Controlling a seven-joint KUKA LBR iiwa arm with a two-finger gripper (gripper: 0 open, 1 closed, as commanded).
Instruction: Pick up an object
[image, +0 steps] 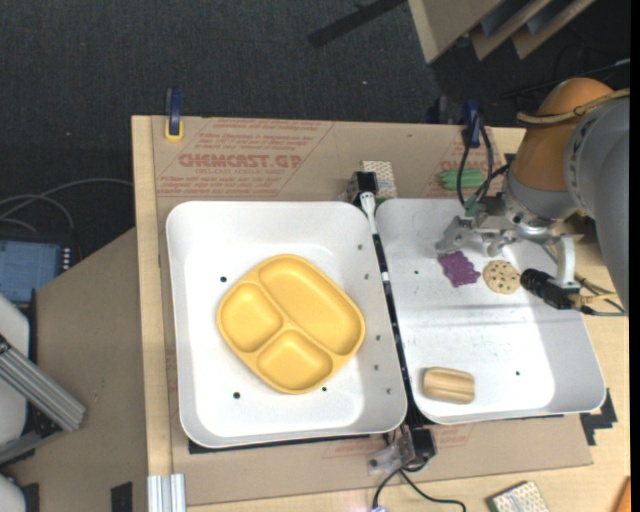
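Note:
My gripper (472, 242) hangs over the far part of the right bin (500, 345), its grey fingers spread apart and open with nothing between them. Just below it a small purple object (458, 268) lies on the bin floor, close to the left fingertip but apart from it. A round tan cookie (501, 276) lies to the right of the purple object. A tan bread roll (447, 384) rests near the bin's front edge.
A yellow divided plate (290, 322) sits in the middle of the left bin (200, 250). A green item (460, 180) lies on the cardboard behind the right bin. The arm (560, 150) comes in from the upper right.

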